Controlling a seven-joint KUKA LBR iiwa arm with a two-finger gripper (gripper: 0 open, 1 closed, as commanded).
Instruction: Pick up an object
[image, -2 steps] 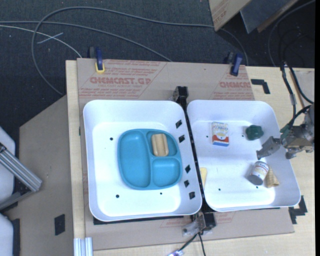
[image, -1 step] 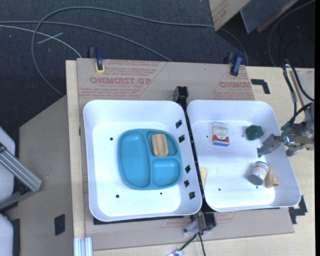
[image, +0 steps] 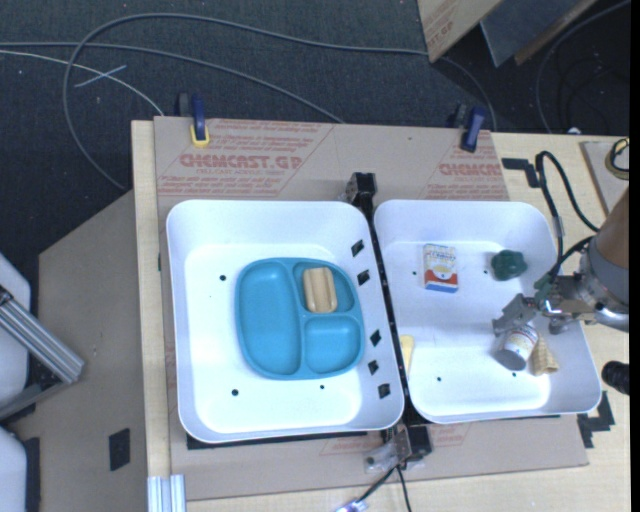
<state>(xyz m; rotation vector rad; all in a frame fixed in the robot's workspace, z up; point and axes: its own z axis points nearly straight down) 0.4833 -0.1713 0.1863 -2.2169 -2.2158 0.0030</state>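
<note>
In the right bin (image: 470, 400) lie a small white box with red and blue print (image: 440, 267), a dark green round object (image: 508, 263), a grey-white cylinder (image: 515, 350) and a tan cone (image: 543, 356). A yellow piece (image: 406, 348) rests against the bin's left wall. My gripper (image: 517, 321) reaches in from the right and hangs low over the right half of this bin, just above the cylinder and close to the cone. I cannot tell whether it touches either one.
The left bin (image: 200, 380) holds a blue divided plate (image: 262, 320) with a tan block (image: 319, 289) in its upper right compartment. A black clip strip (image: 372, 290) runs between the bins. Cables (image: 560, 190) lie at the right.
</note>
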